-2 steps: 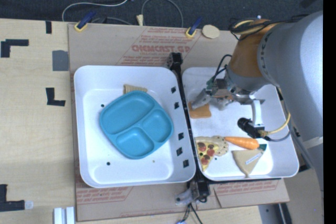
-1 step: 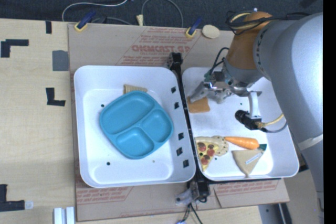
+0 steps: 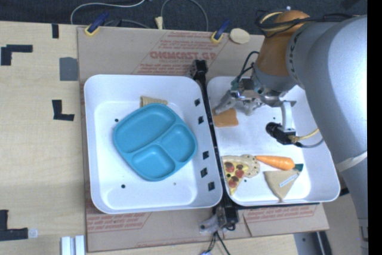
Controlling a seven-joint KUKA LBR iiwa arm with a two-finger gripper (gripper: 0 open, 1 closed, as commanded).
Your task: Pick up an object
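My gripper [image 3: 231,103] is low in the right bin [image 3: 316,158], near its far left corner. A tan bread slice [image 3: 227,120] lies flat right under and in front of it, touching or nearly touching the gripper's tip. A pizza slice [image 3: 238,168], an orange carrot [image 3: 275,161] and a pale wedge of cheese [image 3: 280,182] lie along the bin's near side, apart from the gripper. The grey arm with its orange band [image 3: 277,51] covers the bin's far right part.
The left bin [image 3: 101,128] holds a blue divided plate [image 3: 155,141] with a tan bread piece [image 3: 153,101] poking out behind it. A black divider [image 3: 206,128] runs between the bins. A black cable plug [image 3: 280,132] hangs over the right bin.
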